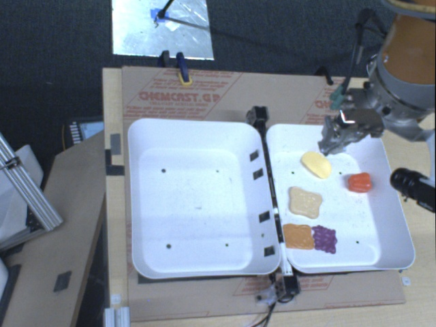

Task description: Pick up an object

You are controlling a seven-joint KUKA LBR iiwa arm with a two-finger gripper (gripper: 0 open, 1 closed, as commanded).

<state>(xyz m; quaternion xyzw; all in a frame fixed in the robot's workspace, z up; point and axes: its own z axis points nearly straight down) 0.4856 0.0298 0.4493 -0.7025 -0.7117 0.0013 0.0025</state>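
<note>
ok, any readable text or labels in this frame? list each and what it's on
"CHEMCAST GP" in red, on the brown board under the two bins, behind the left bin.
More red print on the same board behind the right bin, partly hidden by the gripper: too blurred to read.
Red print on the board's front edge below the bins: too small to read.
No text on the toy food pieces or the bins.

Five items are held in the right bin (388, 182), beside the left bin (146, 203) on the tabletop (112, 101).
</note>
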